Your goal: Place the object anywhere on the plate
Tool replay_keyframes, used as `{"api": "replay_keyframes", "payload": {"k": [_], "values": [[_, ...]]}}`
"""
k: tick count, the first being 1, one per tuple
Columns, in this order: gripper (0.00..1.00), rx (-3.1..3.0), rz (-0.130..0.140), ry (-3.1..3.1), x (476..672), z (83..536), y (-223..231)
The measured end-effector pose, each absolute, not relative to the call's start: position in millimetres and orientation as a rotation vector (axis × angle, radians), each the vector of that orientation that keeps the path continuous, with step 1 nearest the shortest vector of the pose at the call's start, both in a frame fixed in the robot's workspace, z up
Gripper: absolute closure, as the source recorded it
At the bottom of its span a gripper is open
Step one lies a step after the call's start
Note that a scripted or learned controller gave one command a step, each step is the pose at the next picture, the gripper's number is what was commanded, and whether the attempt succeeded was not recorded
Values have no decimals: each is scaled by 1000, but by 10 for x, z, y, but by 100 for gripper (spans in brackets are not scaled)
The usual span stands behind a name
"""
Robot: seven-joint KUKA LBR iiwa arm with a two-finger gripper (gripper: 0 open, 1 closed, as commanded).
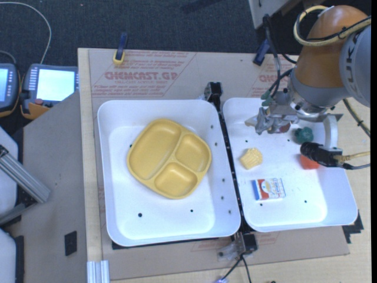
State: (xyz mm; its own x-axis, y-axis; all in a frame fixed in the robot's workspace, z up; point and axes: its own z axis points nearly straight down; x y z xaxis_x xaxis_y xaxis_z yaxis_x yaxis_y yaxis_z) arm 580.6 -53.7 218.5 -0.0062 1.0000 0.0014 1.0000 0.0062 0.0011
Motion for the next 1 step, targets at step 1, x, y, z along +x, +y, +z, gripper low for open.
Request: {"api": "replay_keyframes", "payload": {"k": [1], "values": [[100,-2215,-6,-2229,5896,2296,-24]]}}
